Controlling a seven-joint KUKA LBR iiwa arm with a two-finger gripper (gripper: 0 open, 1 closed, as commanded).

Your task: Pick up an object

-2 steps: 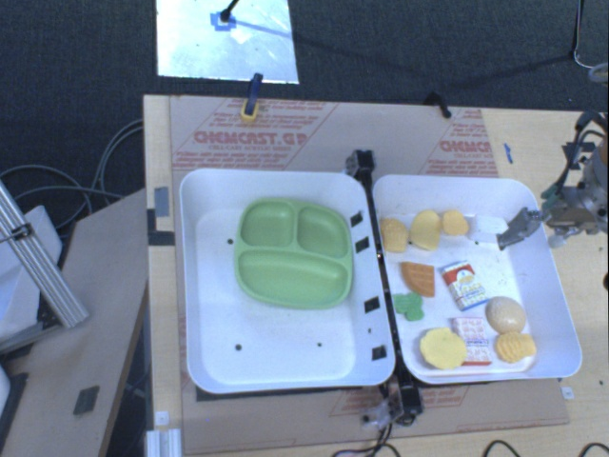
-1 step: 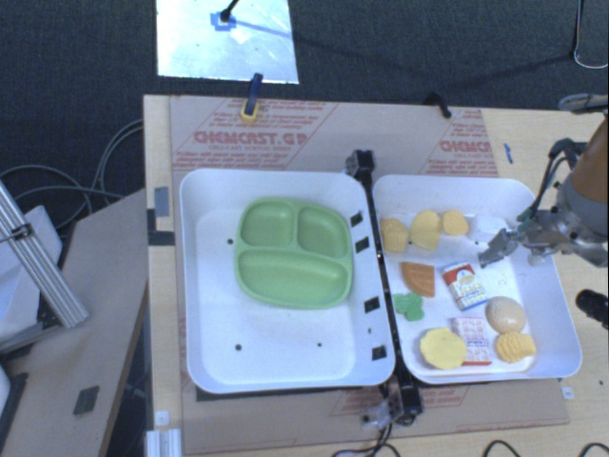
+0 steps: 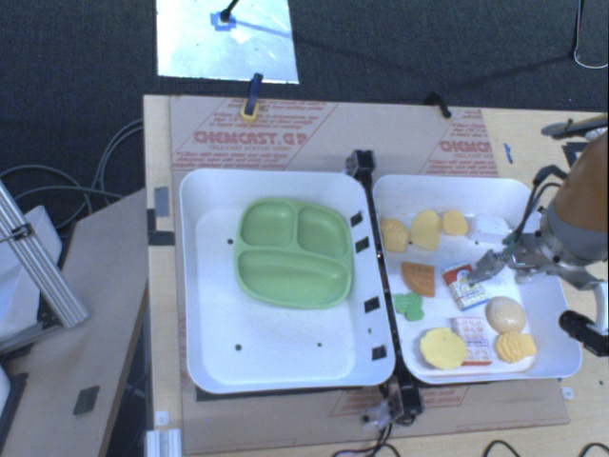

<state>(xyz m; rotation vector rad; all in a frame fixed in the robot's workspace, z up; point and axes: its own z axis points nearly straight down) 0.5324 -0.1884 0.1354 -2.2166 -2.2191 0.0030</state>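
gripper (image 3: pixel 487 263) over right bin (image 3: pixel 544 305), beside small packet (image 3: pixel 465 288)

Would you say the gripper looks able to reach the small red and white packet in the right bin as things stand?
Probably yes. The gripper hovers just above the red and white packet in the right bin, and nothing lies on top of it. The cream egg and orange wedge sit close beside it, which may crowd the grasp.
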